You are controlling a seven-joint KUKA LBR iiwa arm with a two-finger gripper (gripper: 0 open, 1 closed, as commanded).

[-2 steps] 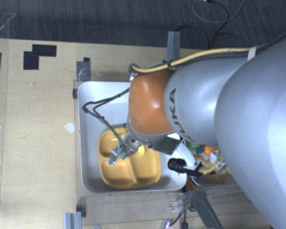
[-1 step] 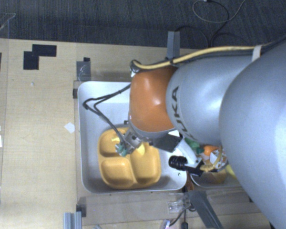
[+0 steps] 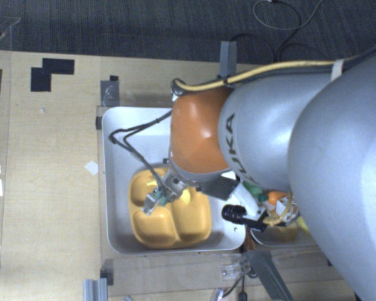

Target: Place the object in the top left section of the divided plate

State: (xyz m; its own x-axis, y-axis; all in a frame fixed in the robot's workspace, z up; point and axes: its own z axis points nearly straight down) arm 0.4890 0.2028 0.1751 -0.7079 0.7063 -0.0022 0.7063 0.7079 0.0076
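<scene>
Arm (image 3: 282, 149) reaches in from 3 o'clock, wrist over the left bin (image 3: 122, 168). Pincer (image 3: 156, 199) sits right above the yellow divided plate (image 3: 169, 221), near its 10–11 o'clock section. Can't tell if it's spread or pinching anything; object not identifiable from here. Small items (image 3: 272, 209) lie at 3 o'clock of the plate, partly under the arm. Looks like placement step. Next: confirm the pincer is over the top left section, then release.
</scene>
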